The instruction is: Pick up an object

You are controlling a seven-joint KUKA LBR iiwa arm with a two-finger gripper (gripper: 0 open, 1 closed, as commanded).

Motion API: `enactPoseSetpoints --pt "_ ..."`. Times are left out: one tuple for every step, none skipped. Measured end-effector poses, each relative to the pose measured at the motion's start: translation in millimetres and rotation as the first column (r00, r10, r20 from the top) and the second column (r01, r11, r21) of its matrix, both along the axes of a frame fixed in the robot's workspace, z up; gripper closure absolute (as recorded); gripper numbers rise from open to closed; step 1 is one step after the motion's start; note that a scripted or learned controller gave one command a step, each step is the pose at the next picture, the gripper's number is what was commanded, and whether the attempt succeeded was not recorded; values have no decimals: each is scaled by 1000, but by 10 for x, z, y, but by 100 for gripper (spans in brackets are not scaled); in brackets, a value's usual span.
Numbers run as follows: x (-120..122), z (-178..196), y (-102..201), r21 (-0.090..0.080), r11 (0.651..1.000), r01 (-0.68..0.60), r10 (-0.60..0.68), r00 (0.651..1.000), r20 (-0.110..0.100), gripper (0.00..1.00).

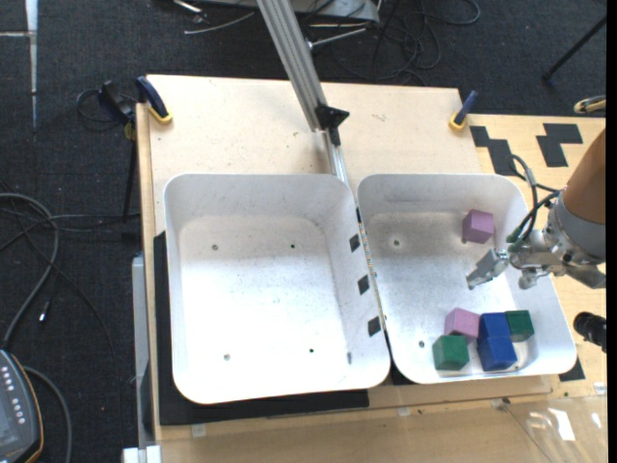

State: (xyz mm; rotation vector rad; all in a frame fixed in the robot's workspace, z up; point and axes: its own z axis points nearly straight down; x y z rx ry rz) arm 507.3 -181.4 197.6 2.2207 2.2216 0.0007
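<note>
Camera view: claw (501, 268) near right bin's (386, 287) far-right rim.

Bright even light, soft shadows (slightly grainy)

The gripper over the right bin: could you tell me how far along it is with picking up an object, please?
Nothing looks picked yet. The gripper hangs over the right bin with no object between its fingers. The lone purple block lies just beyond it, and the cluster of blocks sits in the near corner. Left to do: descend on one block, close and lift.
</note>
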Motion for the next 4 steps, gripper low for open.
enactPoseSetpoints --pt "-136 -797 27 -2 1000 -2 2 1000 4 0" --pt "544 -1030 -180 -2 1000 -3 3 1000 3 0" --pt "1051 -1016 -420 -3 1000 -4 4 1000 5 0" --pt "1616 -1014 -413 1 1000 -4 4 1000 3 0"
